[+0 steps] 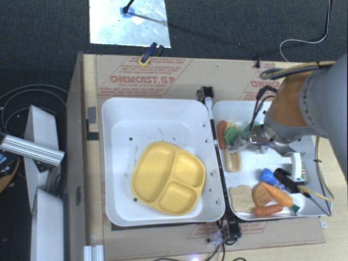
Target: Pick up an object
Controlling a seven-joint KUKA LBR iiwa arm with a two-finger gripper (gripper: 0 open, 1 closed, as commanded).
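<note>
So the arm comes in from the right and the hand sits low over the right bin, up in its far-left part. Honestly I can't tell whether the hand is apart or together from this angle, and nothing is visibly held in it.

The stuff to pick is all in that right bin. A green leafy-looking piece is just beside the hand, maybe touching it, hard to say. A red sausage-shaped thing lies right next to the green piece, against the bin's left wall. A pale tan bun-like piece is just below those. Along the near edge there's a slice of bread, a brown round thing, two orange carrots and a small blue piece, all bunched together.

The left bin holds a yellow divided plate, lying tilted. Both bins sit on the cardboard-covered tabletop.
</note>
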